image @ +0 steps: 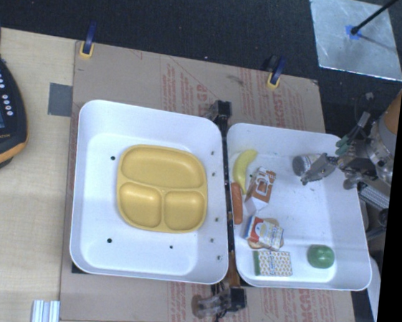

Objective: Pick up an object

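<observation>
Approach step, nothing lifted yet. Gripper (308,167) hangs over the upper right of the right bin (344,231), clear of every item; cannot tell how far the jaws stand apart, and nothing shows between them.

Candidates lie lower left of it: banana (243,165), hot dog (236,201), two snack packets (262,184) (267,233), a patterned card (273,263), green ball (321,256) at lower right.

Next move, by my reading: choose one, centre above it, descend.

Left bin (90,180) holds a yellow divided plate (162,188).
</observation>
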You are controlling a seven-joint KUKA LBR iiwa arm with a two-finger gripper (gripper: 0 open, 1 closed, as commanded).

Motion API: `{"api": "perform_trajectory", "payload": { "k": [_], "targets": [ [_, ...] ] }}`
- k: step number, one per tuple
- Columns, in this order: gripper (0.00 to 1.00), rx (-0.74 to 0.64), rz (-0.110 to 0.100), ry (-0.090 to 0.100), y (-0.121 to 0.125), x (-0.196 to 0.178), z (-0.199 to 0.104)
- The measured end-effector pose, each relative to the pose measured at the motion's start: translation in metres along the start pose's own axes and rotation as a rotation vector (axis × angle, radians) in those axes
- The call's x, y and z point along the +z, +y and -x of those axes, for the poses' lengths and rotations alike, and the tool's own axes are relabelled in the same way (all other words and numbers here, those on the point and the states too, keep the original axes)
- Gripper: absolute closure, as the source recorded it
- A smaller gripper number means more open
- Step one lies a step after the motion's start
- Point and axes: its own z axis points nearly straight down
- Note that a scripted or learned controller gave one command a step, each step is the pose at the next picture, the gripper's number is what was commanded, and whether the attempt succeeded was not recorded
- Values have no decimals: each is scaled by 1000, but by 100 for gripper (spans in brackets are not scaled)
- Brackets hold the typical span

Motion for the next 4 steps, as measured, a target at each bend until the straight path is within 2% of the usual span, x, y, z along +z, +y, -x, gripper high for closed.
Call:
{"api": "perform_trajectory", "payload": {
  "k": [1, 2, 3, 4],
  "targets": [
    [0, -3, -4, -1, 59, 128, 1],
    [0, 2, 6, 0, 113, 165, 58],
    [0, -2, 0, -1, 113, 167, -12],
    [0, 0, -2, -1, 52, 168, -40]
  ]
}}
